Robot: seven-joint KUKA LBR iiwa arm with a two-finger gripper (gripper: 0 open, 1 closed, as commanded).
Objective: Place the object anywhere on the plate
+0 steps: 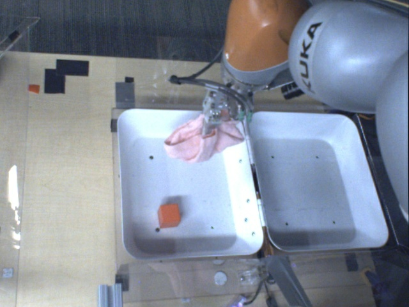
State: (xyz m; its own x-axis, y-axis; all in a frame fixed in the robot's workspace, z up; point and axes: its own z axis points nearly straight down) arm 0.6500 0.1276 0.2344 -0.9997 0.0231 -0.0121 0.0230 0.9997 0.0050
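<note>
Well below and left of my hand (220, 115), an orange block (169, 215) lies in the left bin (137, 171). The hand looks pinched on a pink cloth (198, 142) draping beneath it. I see no plate; the limp cloth could slip or snag the rim.

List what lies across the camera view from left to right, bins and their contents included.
Left bin → orange block → pink cloth → gripper, above the cloth's right part → right bin.
</note>
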